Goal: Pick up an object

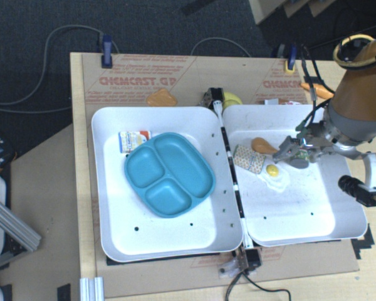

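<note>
Two white bins sit side by side on the desk (pixel 88 168). Right bin (pixel 301 224): a fried egg (pixel 274 174), white with a yellow yolk, lies just below the hand (pixel 291 153), whose grip I cannot tell. Left bin (pixel 113 218) holds a blue tray (pixel 169 174).

We are counting two white bins sitting side by side: the left bin (pixel 106 187) and the right bin (pixel 313 221). In the left bin we are seeing one blue divided plate (pixel 169 174) and one small printed packet (pixel 133 140), both well to the left of the fingers (pixel 292 152). In the right bin we are finding three things near the fingers: one brown piece (pixel 263 146), one patterned pouch (pixel 249 160) and one fried egg toy (pixel 275 174). Two blue clamps (pixel 106 50) are sitting on the counter's (pixel 88 80) far edge.
</note>
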